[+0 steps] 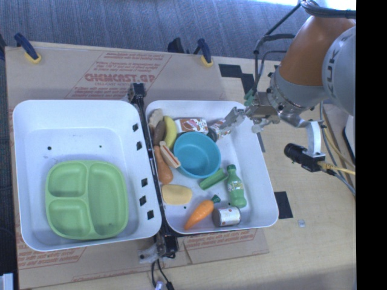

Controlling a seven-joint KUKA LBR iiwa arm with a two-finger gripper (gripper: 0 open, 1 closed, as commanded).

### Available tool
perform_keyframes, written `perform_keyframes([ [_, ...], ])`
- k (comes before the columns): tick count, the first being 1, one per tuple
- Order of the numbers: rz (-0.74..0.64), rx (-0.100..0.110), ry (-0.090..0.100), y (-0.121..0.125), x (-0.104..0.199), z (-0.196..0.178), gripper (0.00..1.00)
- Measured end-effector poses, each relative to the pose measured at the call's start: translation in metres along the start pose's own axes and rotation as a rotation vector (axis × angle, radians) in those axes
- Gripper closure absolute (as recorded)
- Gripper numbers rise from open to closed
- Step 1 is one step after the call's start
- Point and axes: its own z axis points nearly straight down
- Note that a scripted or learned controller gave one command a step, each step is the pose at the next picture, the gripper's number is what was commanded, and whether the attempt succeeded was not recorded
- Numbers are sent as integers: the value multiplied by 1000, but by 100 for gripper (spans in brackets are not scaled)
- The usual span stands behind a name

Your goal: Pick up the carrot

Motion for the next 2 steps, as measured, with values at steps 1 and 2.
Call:
perform_keyframes([
  [1,-40,22,9,-99,36,157,0],
  [2,-140,2,4,-96,66,176,0],
])
